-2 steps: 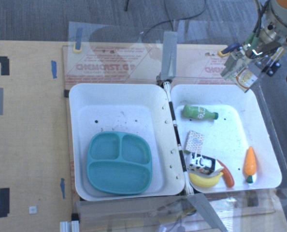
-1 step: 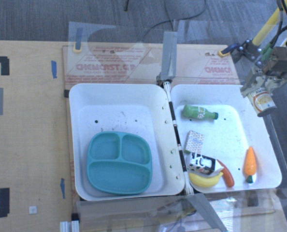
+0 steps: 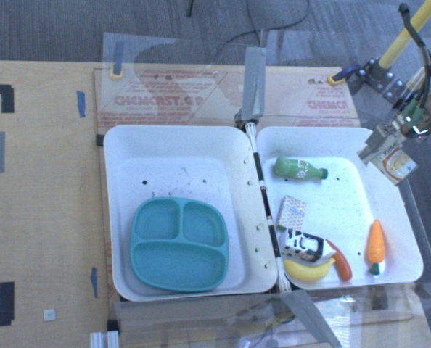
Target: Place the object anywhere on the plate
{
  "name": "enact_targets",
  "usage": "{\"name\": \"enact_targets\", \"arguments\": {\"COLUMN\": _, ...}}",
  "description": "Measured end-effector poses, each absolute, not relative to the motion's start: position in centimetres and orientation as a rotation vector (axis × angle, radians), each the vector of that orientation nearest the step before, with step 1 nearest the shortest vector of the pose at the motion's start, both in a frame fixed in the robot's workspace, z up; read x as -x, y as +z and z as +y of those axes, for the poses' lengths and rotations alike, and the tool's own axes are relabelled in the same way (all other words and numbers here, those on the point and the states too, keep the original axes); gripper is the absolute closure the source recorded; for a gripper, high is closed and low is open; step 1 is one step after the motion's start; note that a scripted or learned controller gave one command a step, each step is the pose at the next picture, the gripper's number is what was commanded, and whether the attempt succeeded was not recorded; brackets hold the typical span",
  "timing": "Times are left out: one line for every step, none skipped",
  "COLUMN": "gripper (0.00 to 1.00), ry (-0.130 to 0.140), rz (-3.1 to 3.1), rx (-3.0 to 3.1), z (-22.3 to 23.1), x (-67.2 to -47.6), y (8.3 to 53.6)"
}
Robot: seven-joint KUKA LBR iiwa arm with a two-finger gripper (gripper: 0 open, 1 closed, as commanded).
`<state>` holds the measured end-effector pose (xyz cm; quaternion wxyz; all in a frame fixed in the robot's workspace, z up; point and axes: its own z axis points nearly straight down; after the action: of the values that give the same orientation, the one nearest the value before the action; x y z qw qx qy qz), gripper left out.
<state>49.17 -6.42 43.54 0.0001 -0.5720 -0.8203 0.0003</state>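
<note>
Lying bare at lower left, plate [image 3: 179,243] is awaiting any object; gripper [image 3: 384,153] is hovering upper right, jaws' state indeterminate.

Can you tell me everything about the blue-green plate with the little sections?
The teal plastic divided plate lies flat in the left shallow white bin, toward its near end. It is a rounded rectangle with a raised rim and three compartments: two smaller ones at the far side and one wide one at the near side. All three hold nothing. It looks smooth and matte. It rests on the bin's floor, with dark specks scattered on the floor beyond it. Nothing else touches it.
</note>
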Motion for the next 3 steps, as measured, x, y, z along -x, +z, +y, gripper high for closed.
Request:
{"name": "enact_targets", "arguments": {"gripper": 1.0, "ry": 0.003, "rz": -2.194, "rx": 2.246, "z": -7.2, "x": -48.2, "y": 43.5}}
{"name": "enact_targets", "arguments": {"gripper": 1.0, "ry": -0.001, "rz": -2.91, "rx": 1.188, "z": -4.3, "x": -51.1, "y": 41.4}}
{"name": "enact_targets", "arguments": {"gripper": 1.0, "ry": -0.003, "rz": -2.918, "rx": 1.181, "z": -1.4, "x": -50.9, "y": 43.6}}
